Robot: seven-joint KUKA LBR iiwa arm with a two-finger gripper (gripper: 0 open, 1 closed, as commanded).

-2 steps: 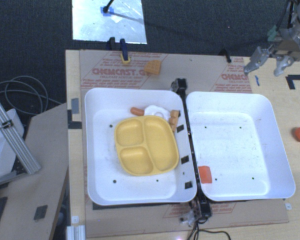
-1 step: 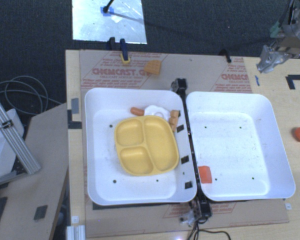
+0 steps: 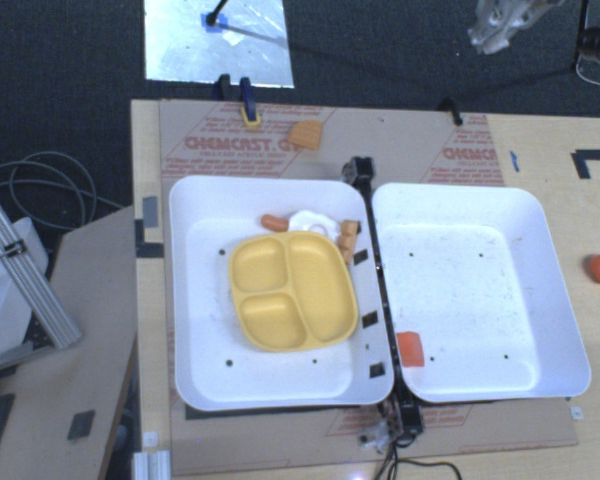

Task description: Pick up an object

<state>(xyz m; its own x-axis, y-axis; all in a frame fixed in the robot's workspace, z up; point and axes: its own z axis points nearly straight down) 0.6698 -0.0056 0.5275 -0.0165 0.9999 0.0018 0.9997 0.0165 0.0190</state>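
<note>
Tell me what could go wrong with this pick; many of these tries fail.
The small orange piece and tan piece lie tight against the yellow divided plate, so a descent may hit the plate's rim. The orange block sits by the right bin's wall, leaving little room beside it.

We see a yellow divided plate (image 3: 292,292) lying flat in the left bin (image 3: 195,268), turned slightly askew, its three compartments facing up. Just beyond its far edge lie a small orange sausage-shaped piece (image 3: 274,223), a white object (image 3: 314,223) partly hidden by the plate, and a tan cork-like piece (image 3: 348,235). In the right bin (image 3: 540,298), an orange-red block (image 3: 409,348) sits near the front left corner.
</note>
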